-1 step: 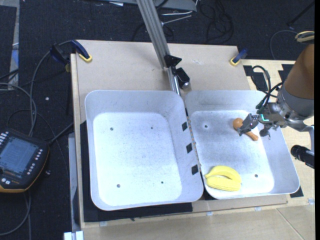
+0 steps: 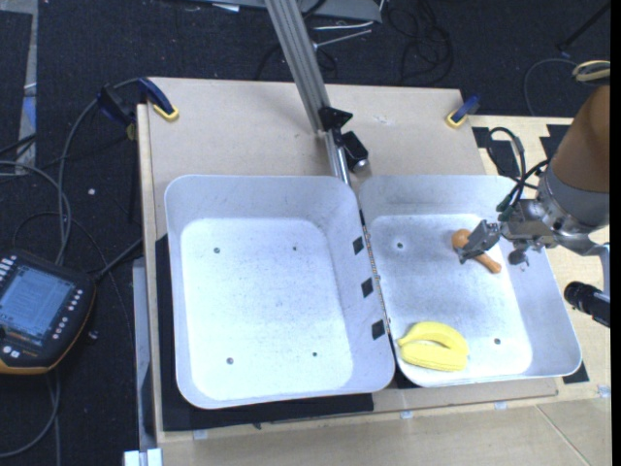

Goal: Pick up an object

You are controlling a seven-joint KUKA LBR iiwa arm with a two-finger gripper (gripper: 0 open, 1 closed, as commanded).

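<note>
A small orange object [image 2: 463,238], long and thin, lies in the right bin [image 2: 427,289] toward its far right side. My gripper [image 2: 480,245] reaches in from the right and sits directly over the middle of the orange object, covering part of it. Orange shows on both sides of the gripper tip. A yellow banana-shaped object [image 2: 434,347] rests near the front edge of the same bin, well apart from the gripper.
The left bin [image 2: 262,289] lies beside the right one, with a raised divider [image 2: 367,260] between them. A slanted metal pole [image 2: 306,61] stands behind the bins. A black part [image 2: 590,299] of the arm hangs over the right bin's right rim.
</note>
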